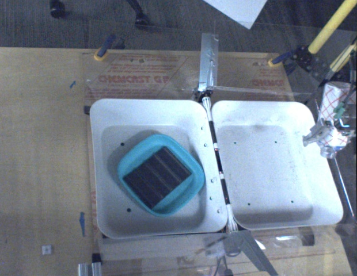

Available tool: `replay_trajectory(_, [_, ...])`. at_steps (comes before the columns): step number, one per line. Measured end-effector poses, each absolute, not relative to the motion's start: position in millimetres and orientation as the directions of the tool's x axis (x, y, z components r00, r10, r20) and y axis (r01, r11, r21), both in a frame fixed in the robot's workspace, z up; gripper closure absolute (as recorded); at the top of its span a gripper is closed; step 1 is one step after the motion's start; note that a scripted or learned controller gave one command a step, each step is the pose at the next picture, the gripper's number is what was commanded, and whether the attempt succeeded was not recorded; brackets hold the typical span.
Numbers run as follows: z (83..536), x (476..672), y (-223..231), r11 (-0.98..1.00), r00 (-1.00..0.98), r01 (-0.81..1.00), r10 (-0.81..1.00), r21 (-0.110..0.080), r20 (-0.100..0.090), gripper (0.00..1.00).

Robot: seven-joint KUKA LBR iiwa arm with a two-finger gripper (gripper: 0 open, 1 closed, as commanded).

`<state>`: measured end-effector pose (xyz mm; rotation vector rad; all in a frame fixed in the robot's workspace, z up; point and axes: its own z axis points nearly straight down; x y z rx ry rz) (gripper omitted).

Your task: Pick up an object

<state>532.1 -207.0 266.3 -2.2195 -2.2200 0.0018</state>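
Distance rules this move: the turquoise square plastic dish with its dark ribbed insert point(161, 177) lies tilted cornerwise in the left white bin point(103, 119), well apart from my fingers point(327, 135) at the right bin's point(270, 211) far right rim, whose spread I cannot tell.

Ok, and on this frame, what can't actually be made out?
- Gripper: blurred at the camera view's right edge, so finger state is unreadable.
- Arm above it: cut off by that right edge.
- Dark ridged object inside the blue container: too low in detail to identify.
- Printed red lettering on the clear sheet behind the left bin: faint, partly illegible.
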Motion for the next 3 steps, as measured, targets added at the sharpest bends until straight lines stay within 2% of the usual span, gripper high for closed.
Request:
replay_trajectory(1, [160, 550.8, -147, -0.099, 0.099, 0.995, 0.995, -0.002, 0.000, 0.00])
replay_trajectory(2, [92, 580.5, -189, 0.013, -0.013, 1.000, 1.000, -0.002, 0.001, 0.00])
replay_trajectory(3, [102, 580.7, -190, 0.011, -0.011, 1.000, 1.000, 0.000, 0.000, 1.00])
